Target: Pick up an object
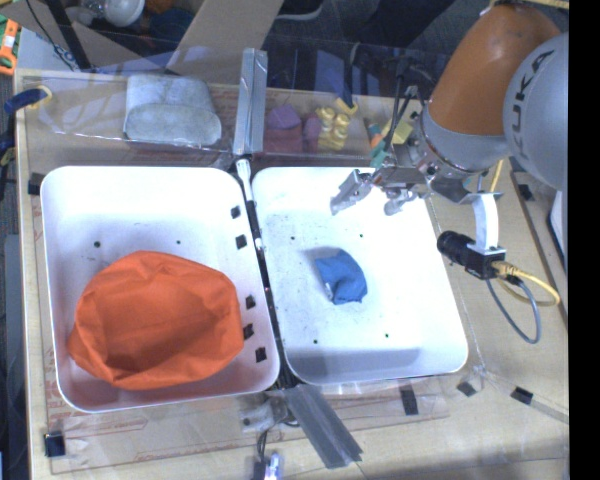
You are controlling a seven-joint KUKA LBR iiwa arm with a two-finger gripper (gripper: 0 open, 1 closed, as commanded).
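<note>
so going left to right with the blue object as the anchor: way off to its left, in the left bin (60, 193), sits a big orange cloth (152, 315), bunched up and filling the lower half. not touching anything that matters here. then the divider, then the right bin (435, 308), and the blue object (341, 276) lies roughly mid-floor of it, a small crumpled lump, a bit longer top to bottom than across.

the gripper (373, 197) is above and slightly right of the blue object in the camera view, near the bin's back wall, apart from it, with nothing between its fingers, and they look spread. i'd guess the next move is a short shift toward the camera and a touch left, then straight down, closing across the lump's narrow width.
</note>
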